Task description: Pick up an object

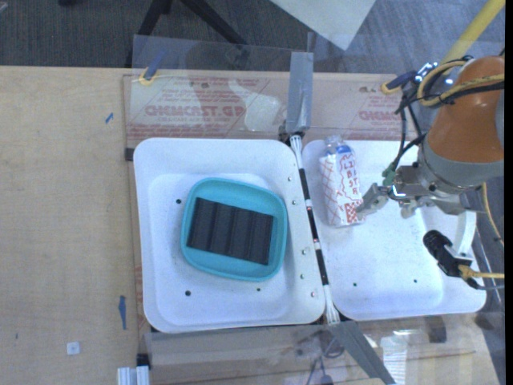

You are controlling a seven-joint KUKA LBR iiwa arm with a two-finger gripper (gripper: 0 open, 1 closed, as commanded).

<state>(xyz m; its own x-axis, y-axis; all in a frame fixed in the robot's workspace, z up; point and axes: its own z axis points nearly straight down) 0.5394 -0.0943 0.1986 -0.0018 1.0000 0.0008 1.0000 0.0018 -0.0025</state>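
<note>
Left bin (160,295): teal tray (233,228) lying flat near centre, dark ribbed insert inside, well apart from the arm. Untouched.

Divider between the bins, then right bin (401,287): small bottle (340,180) lying on its side near the left wall, cap toward the far edge, white label with red print. Likely target, being the nearest thing to the tool.

Just right of the bottle: gripper (375,200), reaching in from the right, tip close beside the bottle's lower end, perhaps touching. Fingers too small and foreshortened to read; apart or together, cannot tell. Nothing seen between them, so no hold claimed.

Further right: grey wrist under orange band (473,107), cables looped above.

Judged step: approach and closing on the bottle. To do well: centre over the body rather than the end, straddle across the narrow width, not along the length. Descend low enough to seat on both sides. Round side likely to roll toward the wall if nudged from one side only; slow closing, straight lift.
</note>
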